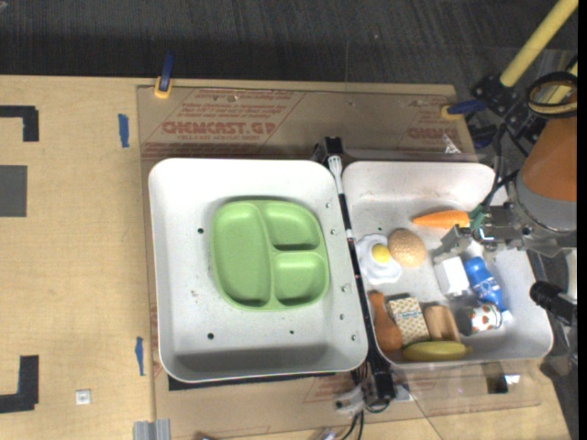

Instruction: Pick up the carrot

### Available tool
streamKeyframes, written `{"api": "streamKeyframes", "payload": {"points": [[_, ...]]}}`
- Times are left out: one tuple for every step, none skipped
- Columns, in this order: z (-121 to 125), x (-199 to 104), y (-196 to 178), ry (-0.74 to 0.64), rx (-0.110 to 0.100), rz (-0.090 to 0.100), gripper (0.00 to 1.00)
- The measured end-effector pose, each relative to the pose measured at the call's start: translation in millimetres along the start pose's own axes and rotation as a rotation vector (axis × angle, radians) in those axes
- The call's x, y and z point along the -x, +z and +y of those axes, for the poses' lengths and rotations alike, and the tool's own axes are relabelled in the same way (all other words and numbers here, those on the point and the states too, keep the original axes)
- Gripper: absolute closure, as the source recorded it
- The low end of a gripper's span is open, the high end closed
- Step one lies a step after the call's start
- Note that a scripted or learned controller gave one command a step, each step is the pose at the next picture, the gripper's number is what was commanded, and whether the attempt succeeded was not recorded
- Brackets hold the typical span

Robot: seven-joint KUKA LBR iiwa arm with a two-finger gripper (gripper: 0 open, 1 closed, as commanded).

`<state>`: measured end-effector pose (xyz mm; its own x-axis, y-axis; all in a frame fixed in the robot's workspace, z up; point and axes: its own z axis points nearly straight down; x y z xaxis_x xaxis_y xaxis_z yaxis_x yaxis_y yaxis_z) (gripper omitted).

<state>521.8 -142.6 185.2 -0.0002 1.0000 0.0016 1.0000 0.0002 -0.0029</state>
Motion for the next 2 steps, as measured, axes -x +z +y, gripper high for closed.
{"api": "streamKeyframes", "payload": {"points": [[52.8,75.1,-0.9,0.021,0.004,-0.006,0.00],[141.1,54.0,77.4,-0.055,-0.005,0.002,0.00]]}}
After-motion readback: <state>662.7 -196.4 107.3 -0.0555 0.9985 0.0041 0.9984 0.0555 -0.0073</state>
